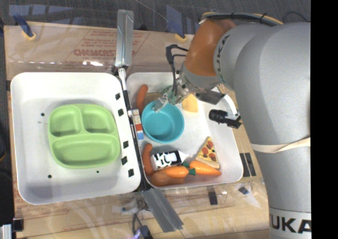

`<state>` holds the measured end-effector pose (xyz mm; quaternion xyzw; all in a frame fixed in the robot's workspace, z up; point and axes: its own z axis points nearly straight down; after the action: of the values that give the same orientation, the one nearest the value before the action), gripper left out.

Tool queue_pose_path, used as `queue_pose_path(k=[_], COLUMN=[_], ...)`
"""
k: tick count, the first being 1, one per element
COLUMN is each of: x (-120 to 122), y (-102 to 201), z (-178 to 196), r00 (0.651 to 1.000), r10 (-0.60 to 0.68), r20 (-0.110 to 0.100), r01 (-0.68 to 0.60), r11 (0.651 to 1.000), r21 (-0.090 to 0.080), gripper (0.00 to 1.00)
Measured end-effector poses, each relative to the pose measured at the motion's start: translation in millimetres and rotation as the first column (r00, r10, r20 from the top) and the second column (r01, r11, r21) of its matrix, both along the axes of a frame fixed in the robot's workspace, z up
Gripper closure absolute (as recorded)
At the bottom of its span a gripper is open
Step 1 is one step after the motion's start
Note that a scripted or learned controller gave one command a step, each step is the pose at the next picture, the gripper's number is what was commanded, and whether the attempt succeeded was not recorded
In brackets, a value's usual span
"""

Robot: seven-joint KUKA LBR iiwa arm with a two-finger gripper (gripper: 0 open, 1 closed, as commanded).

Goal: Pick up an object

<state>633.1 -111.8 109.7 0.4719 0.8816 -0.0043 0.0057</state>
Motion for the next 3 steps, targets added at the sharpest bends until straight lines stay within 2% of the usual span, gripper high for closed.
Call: queue_pose_path(k=[1, 2, 3], x=[22, 21, 8], y=[41, 45, 19], z=[88, 83, -3], r00=[0.922, 0.923, 0.885], r10=[-0.387, -0.384, -0.465], r20=[0.006, -0.005, 0.001], r01=[0.387, 0.384, 0.465], r11=[0.922, 0.923, 0.885], r21=[0.01, 0.012, 0.015], gripper=[1.0, 0.0, 0.0])
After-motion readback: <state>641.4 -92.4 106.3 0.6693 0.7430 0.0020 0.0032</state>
